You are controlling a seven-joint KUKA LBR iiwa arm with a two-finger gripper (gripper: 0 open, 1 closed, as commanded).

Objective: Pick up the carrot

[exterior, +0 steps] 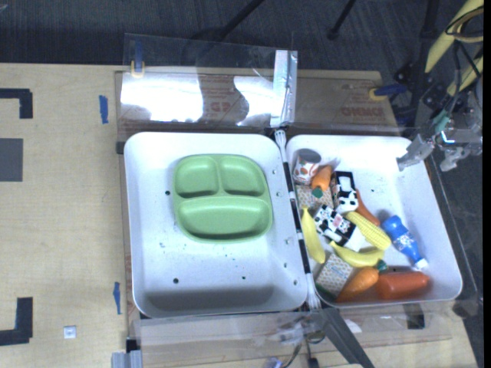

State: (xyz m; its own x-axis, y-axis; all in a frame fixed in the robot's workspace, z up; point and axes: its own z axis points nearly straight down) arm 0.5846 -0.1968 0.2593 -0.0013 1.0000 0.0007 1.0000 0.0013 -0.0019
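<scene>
End effector (420, 150) sits at the far right rim of the right bin (441, 205), up near its back corner; from this slant I can't tell whether it's wide or narrow, and nothing shows in its grip. Step in hand, as I judge it: pre-approach, no reach to the target yet. Carrot, best guess, is the orange tapered piece (359, 282) at the near edge of the right bin, lying roughly flat, touching the red sausage-like piece (400, 282) on its right and tucked just under the banana (357, 255). Caveat: a second orange bit (321, 178) sits near the back by a small cup (307, 162), so ID isn't certain. Rest of the pile: corn cob (367, 227), black-and-white cow-pattern item (337, 213), blue bottle (402, 238) w/ white cap, all crowded together. Left bin (146, 228) carries a green divided plate (222, 195), not relevant. Next move calls for, imo: travel diagonally toward the near edge, align across the carrot's short axis, descend between banana and red piece. Risk: tight neighbours, and the bin's near wall is just beside it, so clearance for one side looks poor; nudging the red piece is likely.
</scene>
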